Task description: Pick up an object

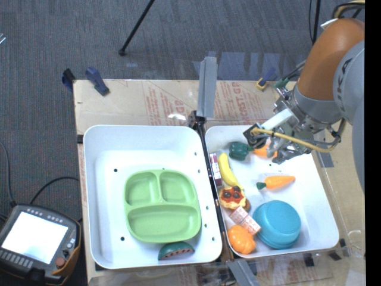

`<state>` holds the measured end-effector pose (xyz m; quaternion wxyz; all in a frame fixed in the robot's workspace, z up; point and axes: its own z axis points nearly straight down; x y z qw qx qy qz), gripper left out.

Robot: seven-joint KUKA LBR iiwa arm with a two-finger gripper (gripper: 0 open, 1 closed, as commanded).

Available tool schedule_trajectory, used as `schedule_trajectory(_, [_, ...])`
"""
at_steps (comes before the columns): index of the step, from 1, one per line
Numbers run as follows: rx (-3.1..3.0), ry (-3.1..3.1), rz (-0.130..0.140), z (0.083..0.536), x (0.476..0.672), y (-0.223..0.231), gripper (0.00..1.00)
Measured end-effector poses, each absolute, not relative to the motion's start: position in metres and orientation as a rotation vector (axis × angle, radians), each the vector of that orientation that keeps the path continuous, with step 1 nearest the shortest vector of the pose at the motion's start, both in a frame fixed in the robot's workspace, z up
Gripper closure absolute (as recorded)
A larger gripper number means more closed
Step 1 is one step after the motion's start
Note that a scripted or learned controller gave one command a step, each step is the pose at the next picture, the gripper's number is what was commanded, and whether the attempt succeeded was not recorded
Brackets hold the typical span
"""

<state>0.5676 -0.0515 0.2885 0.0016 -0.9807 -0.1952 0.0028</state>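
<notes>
arm point(333, 70) upper right of frame | grey casing, broad rounded orange band | silver-grey wrist section below band | yellowish cable point(297, 139) looping under wrist | dark gripper hardware point(269, 140)

One fixed camera looks down at a slant from well above the gripper point(266, 137), both bins point(95, 159) left of and below it.
</notes>
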Motion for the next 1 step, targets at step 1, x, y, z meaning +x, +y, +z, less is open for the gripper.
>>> schedule_trajectory(1, [-3.123, -0.314, 0.027, 0.1805, 0.5829, -0.0385, 1.0])
